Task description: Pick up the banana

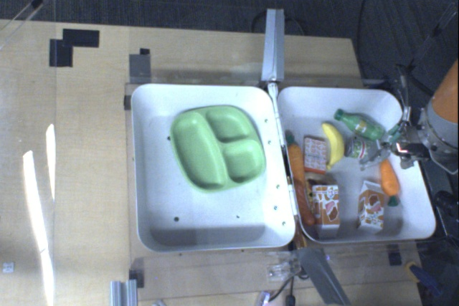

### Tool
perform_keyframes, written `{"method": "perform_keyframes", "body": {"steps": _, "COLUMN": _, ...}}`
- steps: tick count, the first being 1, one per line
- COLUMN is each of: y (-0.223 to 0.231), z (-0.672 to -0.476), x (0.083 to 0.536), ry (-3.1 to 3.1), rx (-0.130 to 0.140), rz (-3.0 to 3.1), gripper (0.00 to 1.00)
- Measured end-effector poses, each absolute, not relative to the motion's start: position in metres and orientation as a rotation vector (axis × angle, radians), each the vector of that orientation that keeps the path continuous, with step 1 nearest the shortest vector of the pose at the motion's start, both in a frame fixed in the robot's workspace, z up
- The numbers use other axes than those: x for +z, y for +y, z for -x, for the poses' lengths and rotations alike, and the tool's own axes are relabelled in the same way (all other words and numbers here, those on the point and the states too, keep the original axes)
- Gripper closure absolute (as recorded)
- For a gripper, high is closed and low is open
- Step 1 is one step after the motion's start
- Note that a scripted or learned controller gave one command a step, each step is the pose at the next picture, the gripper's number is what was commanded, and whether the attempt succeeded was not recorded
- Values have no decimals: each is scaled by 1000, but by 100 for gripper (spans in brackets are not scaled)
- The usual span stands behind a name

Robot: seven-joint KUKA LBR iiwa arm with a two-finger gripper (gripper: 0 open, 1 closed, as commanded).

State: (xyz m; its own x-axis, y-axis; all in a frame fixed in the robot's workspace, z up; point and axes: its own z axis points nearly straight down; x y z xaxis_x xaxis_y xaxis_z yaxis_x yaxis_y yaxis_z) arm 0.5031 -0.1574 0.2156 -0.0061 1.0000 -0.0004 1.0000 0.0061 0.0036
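The yellow banana (332,142) lies in the right bin (423,226), near its middle, curved and pointing toward the back. A small carton (315,154) lies just to its left and a metal can (356,147) just to its right. My gripper (399,146) hangs over the bin's right side, above the can's right end and the orange carrot (388,178). It is about a hand's width right of the banana and not touching it. Nothing shows between the gripper and the banana but the can.
A green bottle (361,125) lies behind the can. Two juice cartons (326,203) (371,206) sit at the bin's front. A long carrot (296,179) lies along the left wall. The left bin (154,226) holds a green divided plate (217,147).
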Motion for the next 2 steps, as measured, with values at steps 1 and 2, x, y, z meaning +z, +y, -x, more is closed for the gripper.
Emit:
{"method": "perform_keyframes", "body": {"steps": 1, "y": -144, "z": -554, "x": 146, "ry": 2205, "rx": 4, "rz": -2234, "gripper": 0}}
{"method": "perform_keyframes", "body": {"steps": 2, "y": -166, "z": -541, "x": 95, "ry": 2116, "rx": 6, "rz": -2316, "gripper": 0}}
